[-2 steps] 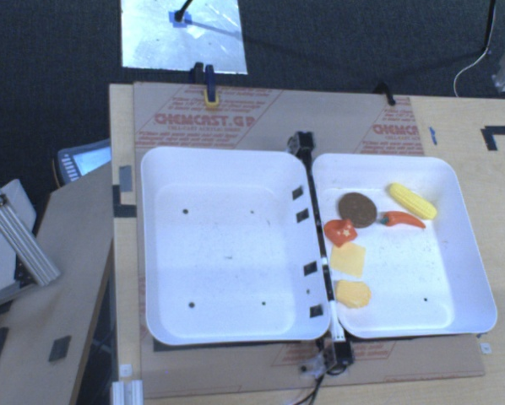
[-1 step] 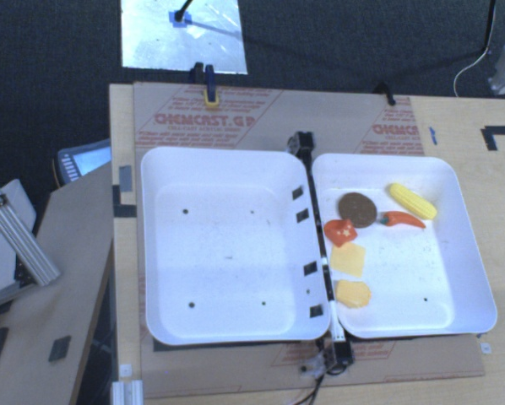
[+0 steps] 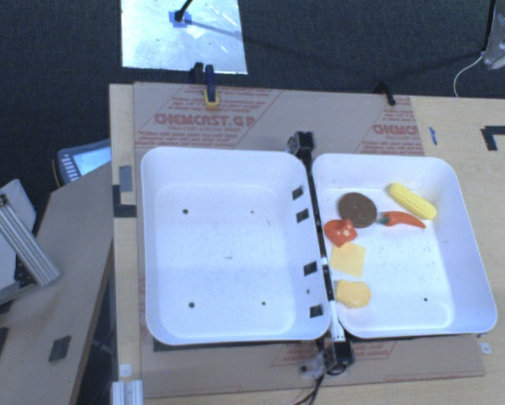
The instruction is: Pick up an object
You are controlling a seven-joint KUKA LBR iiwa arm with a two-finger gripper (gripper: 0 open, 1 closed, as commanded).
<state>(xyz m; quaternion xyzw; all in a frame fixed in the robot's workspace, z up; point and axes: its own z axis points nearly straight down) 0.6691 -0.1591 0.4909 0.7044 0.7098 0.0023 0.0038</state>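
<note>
Several toy foods lie in the right bin (image 3: 455, 310). A yellow corn cob (image 3: 412, 201) rests near the back, with a red chili pepper (image 3: 402, 219) just in front of it. A brown round patty (image 3: 357, 209) sits to their left. A red tomato piece (image 3: 340, 232) lies against the bin's left wall. In front of it are a pale yellow cheese slice (image 3: 349, 260) and an orange-yellow crinkled piece (image 3: 352, 294).
The left bin (image 3: 227, 251) stands beside the right one, joined by a black clip strip (image 3: 313, 226). Both sit on a cardboard sheet (image 3: 261, 116). A shiny metal plate (image 3: 183, 22) lies at the back, and a grey rail (image 3: 16, 234) at far left.
</note>
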